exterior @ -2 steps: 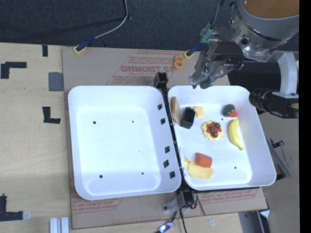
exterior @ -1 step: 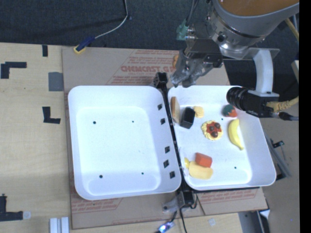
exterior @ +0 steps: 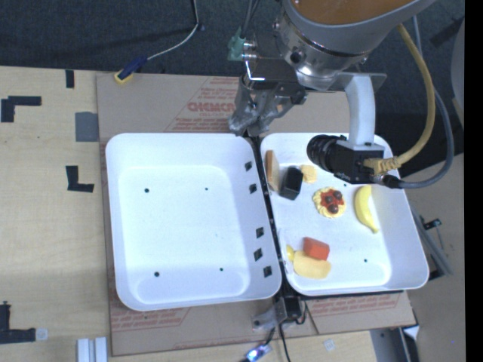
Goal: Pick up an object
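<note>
**Fig.: Arm hanging over the bins' far edge**

Gripper (exterior: 253,123) is hovering at the far end of the divider btw. both bins; jaws' state can't be told. Right bin (exterior: 392,270), below-right of jaws, is holding banana (exterior: 366,208), red block (exterior: 316,249), black block (exterior: 290,182), tart (exterior: 330,201). Left bin (exterior: 128,277) is sitting below-left.

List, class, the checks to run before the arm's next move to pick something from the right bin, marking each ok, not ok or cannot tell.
1. Items lie in the right bin: ok; banana, tart, red block.
2. Claw over a target: not ok; it sits at the bins' far edge by the divider.
3. Claw open: cannot tell.
4. Banana has room around it: ok.
5. Black block free of neighbours: not ok; pieces crowd it.
</note>
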Robot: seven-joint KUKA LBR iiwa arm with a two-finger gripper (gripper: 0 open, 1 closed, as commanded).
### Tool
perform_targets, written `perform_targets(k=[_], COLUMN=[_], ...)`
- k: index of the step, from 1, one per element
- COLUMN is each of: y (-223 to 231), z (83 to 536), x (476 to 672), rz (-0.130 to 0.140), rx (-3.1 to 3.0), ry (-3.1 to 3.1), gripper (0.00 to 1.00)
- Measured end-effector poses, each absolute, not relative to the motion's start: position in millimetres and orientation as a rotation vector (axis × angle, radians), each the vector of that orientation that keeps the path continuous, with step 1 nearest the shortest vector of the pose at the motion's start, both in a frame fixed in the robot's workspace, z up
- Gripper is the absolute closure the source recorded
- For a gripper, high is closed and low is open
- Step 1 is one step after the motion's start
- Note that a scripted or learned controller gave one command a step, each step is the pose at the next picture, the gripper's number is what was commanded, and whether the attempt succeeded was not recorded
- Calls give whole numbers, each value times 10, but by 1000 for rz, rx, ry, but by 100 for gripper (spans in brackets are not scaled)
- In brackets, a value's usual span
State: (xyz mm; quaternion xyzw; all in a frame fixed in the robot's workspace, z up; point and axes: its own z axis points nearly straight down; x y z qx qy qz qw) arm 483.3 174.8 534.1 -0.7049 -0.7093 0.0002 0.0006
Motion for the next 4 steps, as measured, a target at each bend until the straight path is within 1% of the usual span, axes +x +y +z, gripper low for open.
perform_targets(k=[1,2,3,4], y=[2182,2337,2333,2339], z=[5175,4886,4905,5006], x=[4833,4834,4834,4835], rz=[5,8,3,4], rx=[-2214,-2217,-2218,-2215], ry=[-2226,-2223,-2224,-2226], gripper=[100,100,0,100])
